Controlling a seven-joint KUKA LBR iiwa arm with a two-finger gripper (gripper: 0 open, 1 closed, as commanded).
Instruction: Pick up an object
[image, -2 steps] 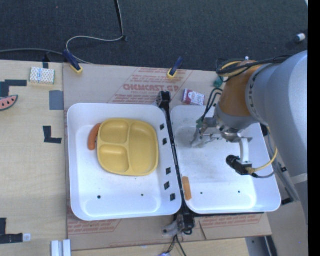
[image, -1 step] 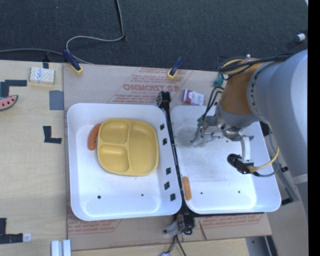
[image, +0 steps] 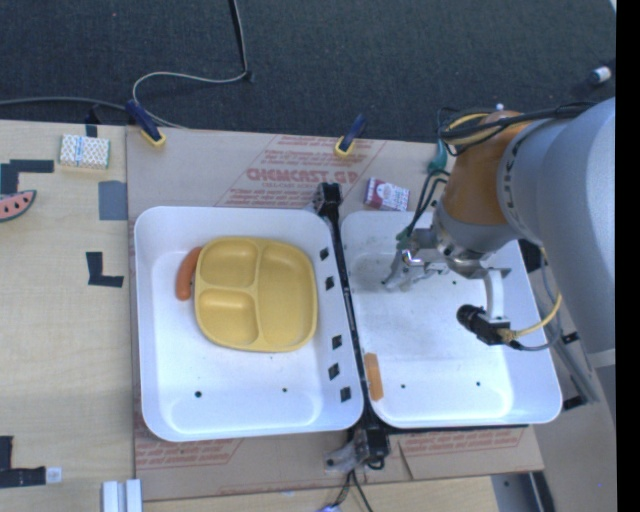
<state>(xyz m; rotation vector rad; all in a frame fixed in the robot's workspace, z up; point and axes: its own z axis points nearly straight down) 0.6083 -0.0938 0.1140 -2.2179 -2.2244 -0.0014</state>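
Two shallow white bins sit side by side on a sheet of brown cardboard (image: 290, 175) printed with red lettering, which lies on the pale wooden bench (image: 60, 330).

The left bin (image: 165, 400) holds a yellow divided plate (image: 256, 294) with three compartments, lying flat toward the bin's far half. Tucked against the plate's left rim is an orange sausage-shaped toy (image: 185, 274) — it looks like a hot dog, partly hidden under the plate's edge. A second small orange piece (image: 373, 376), carrot-like, lies at the near left edge of the right bin (image: 450, 405), just beside the divider where the two bins meet.

The grey arm (image: 560, 190) with its orange band (image: 472, 185) reaches in from the right, and its gripper (image: 403, 272) hangs low over the far left part of the right bin. The metal fingers (image: 410, 264) appear a little parted, though the view is too small and blurred to be sure — nothing shows between them. The carrot-like piece is well apart from the gripper, toward the bin's near edge.

Near the bench's far edge, a small red and white packet (image: 385, 194) rests on the cardboard just beyond the right bin. Two yellow and blue clamps (image: 146, 122) grip the cardboard's far edge. A watermelon slice toy (image: 14, 205) lies at the bench's left edge.
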